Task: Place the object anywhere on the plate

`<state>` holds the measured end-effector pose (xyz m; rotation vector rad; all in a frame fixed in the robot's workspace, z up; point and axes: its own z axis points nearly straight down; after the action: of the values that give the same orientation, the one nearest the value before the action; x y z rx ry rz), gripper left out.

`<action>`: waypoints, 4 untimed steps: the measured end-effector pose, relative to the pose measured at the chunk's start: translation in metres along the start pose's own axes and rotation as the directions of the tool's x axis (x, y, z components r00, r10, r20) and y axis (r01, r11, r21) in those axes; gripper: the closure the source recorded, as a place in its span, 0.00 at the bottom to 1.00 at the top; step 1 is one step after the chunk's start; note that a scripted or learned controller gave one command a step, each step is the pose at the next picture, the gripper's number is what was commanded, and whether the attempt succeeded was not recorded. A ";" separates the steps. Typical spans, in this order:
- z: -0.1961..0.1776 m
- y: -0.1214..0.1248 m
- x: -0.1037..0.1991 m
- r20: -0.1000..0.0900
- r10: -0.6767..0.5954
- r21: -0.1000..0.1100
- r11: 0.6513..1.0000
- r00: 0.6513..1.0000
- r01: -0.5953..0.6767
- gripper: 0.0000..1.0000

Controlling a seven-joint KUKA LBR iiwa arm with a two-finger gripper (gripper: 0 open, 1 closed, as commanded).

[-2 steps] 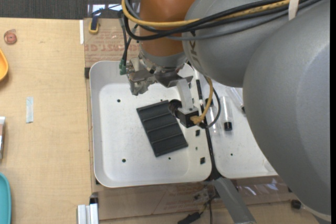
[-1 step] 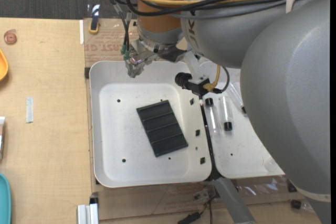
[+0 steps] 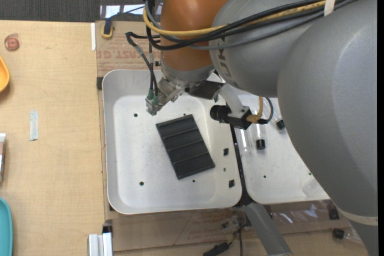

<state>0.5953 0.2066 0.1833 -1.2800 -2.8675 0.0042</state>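
A black ridged rectangular slab point(image 3: 185, 145) lies flat and slightly askew in the middle of the left white bin point(image 3: 126, 189). The arm's orange band point(image 3: 186, 15) and grey wrist hang over the bin's far edge. Below the band, the gripper point(image 3: 163, 94) points down at the bin floor just beyond the slab's far left corner, apart from it. The wrist hides most of the gripper. I see nothing held beneath it.
The right bin point(image 3: 282, 180) lies largely under the big grey arm link, with a few small dark bits on its floor. To the left, the wooden bench holds an orange item point(image 3: 3, 78) and a teal item point(image 3: 5, 228) at the edge. Cables point(image 3: 141, 51) loop beside the wrist.
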 end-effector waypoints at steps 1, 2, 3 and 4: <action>-0.024 0.034 -0.018 0.004 -0.300 -0.004 0.954 0.954 0.300 1.00; -0.008 0.046 -0.013 0.004 -0.606 -0.003 0.796 0.796 0.606 1.00; -0.013 0.011 0.019 0.003 -0.785 -0.003 0.620 0.620 0.785 1.00; -0.013 -0.010 0.038 0.004 -0.998 -0.002 0.064 0.064 0.998 1.00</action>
<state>0.5625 0.2284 0.1963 1.0280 -2.9691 -0.0028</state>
